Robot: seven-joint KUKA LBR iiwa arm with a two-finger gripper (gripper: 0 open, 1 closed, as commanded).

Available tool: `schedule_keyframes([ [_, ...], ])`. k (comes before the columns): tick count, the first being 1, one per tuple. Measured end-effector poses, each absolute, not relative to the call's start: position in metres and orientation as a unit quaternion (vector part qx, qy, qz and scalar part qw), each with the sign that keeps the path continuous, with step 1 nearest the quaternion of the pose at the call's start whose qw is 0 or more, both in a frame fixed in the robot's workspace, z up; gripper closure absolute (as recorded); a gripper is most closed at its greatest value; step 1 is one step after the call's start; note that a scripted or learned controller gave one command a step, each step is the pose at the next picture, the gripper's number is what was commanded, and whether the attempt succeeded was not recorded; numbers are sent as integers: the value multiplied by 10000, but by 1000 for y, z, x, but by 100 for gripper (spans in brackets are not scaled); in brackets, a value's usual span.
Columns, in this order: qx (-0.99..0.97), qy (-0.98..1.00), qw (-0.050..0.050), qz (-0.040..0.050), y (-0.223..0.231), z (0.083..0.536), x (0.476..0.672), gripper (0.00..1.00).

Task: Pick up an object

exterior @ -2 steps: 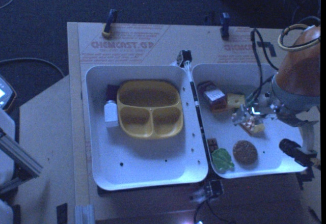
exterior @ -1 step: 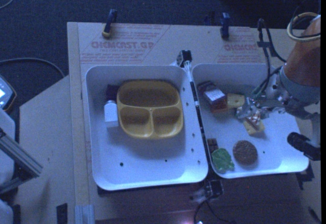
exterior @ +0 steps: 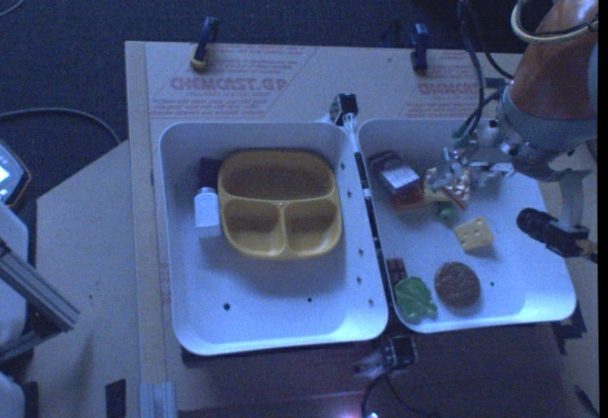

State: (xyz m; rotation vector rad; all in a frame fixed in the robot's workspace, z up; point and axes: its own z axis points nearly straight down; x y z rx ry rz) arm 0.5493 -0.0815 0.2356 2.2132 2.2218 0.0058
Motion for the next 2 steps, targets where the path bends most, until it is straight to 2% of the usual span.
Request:
schedule_keyframes([
  [1,7055,7087,27,20,-57,238,598,100],
  [2,7063,7079,23,8,-53,216,626,100],
])
